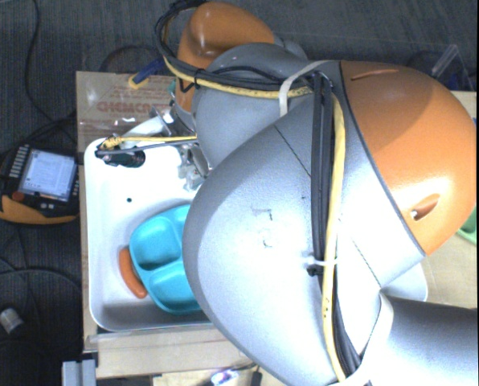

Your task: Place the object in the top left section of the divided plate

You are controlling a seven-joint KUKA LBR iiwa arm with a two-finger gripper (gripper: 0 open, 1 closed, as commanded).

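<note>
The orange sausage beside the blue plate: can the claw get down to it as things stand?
Probably yes. The orange sausage lies uncovered on the white bin floor against the blue divided plate's left edge. The claw sits further up the bin, so it must travel first.

Arm shell smooth, satin grey and orange; divided plate beside it glossy blue plastic; bin glossy white.

Arm reached in from right, bulky grey links filled most of view. Orange band sat at upper right, second orange joint at top. Black and yellow cables ran along links. Gripper hidden beneath.
</note>
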